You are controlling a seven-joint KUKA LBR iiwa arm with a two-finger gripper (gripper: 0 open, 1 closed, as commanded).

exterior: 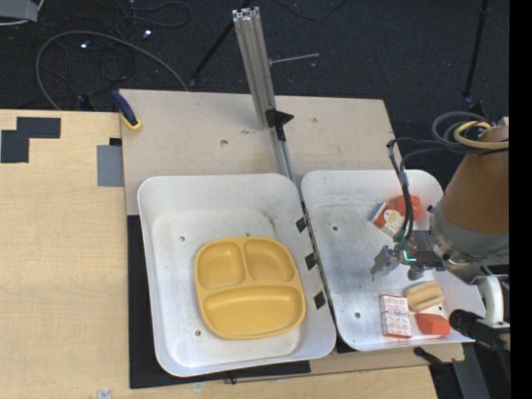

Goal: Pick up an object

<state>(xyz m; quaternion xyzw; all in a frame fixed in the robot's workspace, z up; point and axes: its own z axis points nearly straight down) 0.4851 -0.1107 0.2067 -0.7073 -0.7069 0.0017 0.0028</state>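
In the right bin [349,223] lie several small items. An orange and white packet [391,215] sits near the bin's upper right. A tan bread-like piece [422,294] rests low on the right, with a red and white box [396,315] and an orange piece [432,325] by the front edge. My gripper [388,261] hangs low over the right bin's middle, left of the bread-like piece and below the packet. Nothing shows between its dark fingers.
A yellow three-compartment plate [248,287] sits in the left bin [166,223]. A metal post [256,65] rises behind the bins. The arm's orange band [482,189] covers the right bin's far right side.
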